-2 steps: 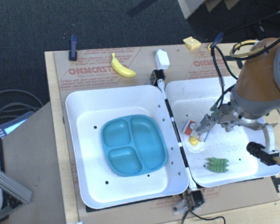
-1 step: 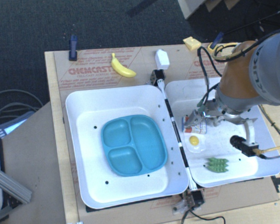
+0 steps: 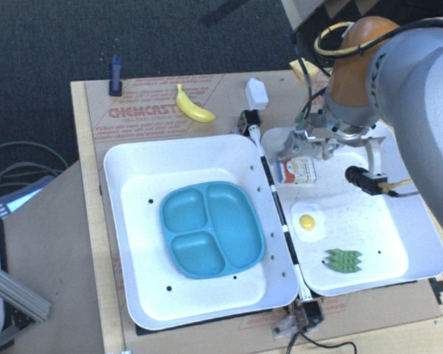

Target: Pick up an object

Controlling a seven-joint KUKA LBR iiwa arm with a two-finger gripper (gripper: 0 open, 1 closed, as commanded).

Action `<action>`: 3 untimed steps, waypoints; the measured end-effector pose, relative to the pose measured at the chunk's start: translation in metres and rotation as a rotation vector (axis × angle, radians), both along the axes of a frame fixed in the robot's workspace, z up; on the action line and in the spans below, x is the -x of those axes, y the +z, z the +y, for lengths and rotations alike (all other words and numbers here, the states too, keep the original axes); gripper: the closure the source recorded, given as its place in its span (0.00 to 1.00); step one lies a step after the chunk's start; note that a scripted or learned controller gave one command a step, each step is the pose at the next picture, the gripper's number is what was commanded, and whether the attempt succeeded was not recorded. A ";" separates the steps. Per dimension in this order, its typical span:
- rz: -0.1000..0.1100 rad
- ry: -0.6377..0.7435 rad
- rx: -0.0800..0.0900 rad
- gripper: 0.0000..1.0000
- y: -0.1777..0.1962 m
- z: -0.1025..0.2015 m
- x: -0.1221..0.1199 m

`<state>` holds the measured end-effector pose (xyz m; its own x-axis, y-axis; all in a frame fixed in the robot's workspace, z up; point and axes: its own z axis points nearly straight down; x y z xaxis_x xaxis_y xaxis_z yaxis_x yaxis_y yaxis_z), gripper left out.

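camera view: looking down at a slant on two shallow white bins side by side on a cardboard-topped bench. left bin (image 3: 133, 217) holds a blue divided plate (image 3: 209, 228) w/ three compartments, lying flat near the bin's middle. right bin (image 3: 410, 249) has three small things: a small carton (image 3: 297, 171) w/ red and white print near the far left corner, a toy fried egg (image 3: 308, 223) (white w/ yellow yolk) just in from the left wall, and a green pea pod (image 3: 342, 260) toward the near side. egg and pea pod are apart, not touching.

the grey arm w/ orange band (image 3: 361, 58) comes in from the right and reaches over the far part of the right bin. the gripper (image 3: 310, 144) sits just above/behind the carton, v close to it; can't tell if it's touching or gripping the carton, and can't tell its open/closed state from here. a black part (image 3: 361, 178) w/ a cable sticks out below the wrist, over the bin.

on the bench behind the bins: a yellow banana (image 3: 192, 106), a small blue item (image 3: 115, 74) at the far left corner, and a white clip-like piece (image 3: 257, 93).
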<state>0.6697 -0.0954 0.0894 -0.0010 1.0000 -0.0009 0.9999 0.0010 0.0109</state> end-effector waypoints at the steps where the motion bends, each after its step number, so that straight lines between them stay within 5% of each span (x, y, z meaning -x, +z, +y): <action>1: -0.001 -0.002 0.000 0.00 0.000 0.002 0.013; 2: -0.004 0.000 0.001 1.00 0.011 0.002 0.012; 3: -0.003 0.000 0.001 0.00 0.011 0.002 0.012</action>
<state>0.6573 -0.0932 0.1004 -0.0006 1.0000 -0.0015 0.9999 0.0007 0.0135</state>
